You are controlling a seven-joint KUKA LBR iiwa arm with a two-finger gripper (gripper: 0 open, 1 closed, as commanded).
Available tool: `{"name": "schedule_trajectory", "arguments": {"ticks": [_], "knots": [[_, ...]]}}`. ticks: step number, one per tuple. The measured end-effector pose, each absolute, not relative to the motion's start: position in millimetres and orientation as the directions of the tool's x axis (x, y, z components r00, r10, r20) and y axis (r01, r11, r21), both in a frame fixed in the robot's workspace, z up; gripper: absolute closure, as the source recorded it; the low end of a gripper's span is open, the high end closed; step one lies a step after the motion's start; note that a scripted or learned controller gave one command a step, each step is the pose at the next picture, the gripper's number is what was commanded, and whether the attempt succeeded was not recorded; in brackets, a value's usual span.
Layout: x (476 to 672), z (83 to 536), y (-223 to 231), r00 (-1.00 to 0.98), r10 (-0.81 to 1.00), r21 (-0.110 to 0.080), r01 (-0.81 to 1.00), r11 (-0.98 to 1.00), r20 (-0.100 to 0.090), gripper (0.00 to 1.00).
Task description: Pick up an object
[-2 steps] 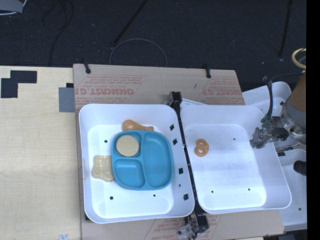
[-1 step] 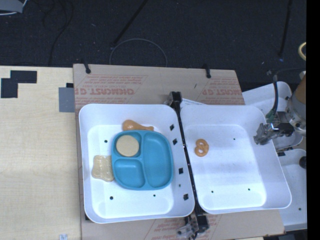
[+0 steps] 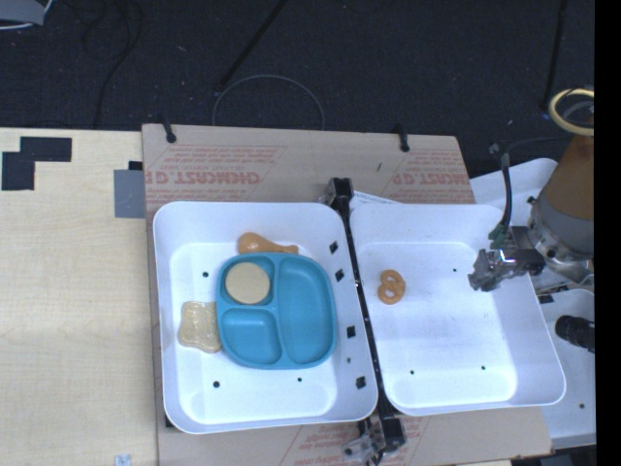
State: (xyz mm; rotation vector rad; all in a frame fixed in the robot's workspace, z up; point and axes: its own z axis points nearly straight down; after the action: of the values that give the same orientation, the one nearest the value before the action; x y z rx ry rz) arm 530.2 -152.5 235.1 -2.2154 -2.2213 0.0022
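Note:
A small brown pretzel (image 3: 391,286) lies on the floor of the right bin (image 3: 456,377), near its left wall. My gripper (image 3: 486,274) hangs over the right bin's right side, about a hand's width to the right of the pretzel and apart from it. In the left bin (image 3: 184,396) a blue divided plate (image 3: 291,328) carries a round tan disc (image 3: 246,282) in its upper left section. An orange piece (image 3: 264,245) lies just behind the plate. A pale beige slice (image 3: 200,326) rests against the plate's left side.
A black divider with clips (image 3: 354,299) runs between the two bins. Brown cardboard (image 3: 291,168) lies under and behind them. The arm's grey body and orange band (image 3: 572,187) stand at the right edge, with cables nearby. Light wooden bench (image 3: 68,309) extends to the left.

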Motion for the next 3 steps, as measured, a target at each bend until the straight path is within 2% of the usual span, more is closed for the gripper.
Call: {"name": "schedule_trajectory", "arguments": {"ticks": [1, 2, 3], "knots": [[522.3, 243, -99, -0.005, 1.000, -0.004, 1.000, 0.005, 0.003, 1.00], [523.7, 233, -43, -0.004, 1.000, -0.005, 1.000, 0.004, 0.002, 1.00], [519.9, 241, 6, -0.004, 1.000, -0.003, 1.000, 0.004, 0.001, 1.00]]}}
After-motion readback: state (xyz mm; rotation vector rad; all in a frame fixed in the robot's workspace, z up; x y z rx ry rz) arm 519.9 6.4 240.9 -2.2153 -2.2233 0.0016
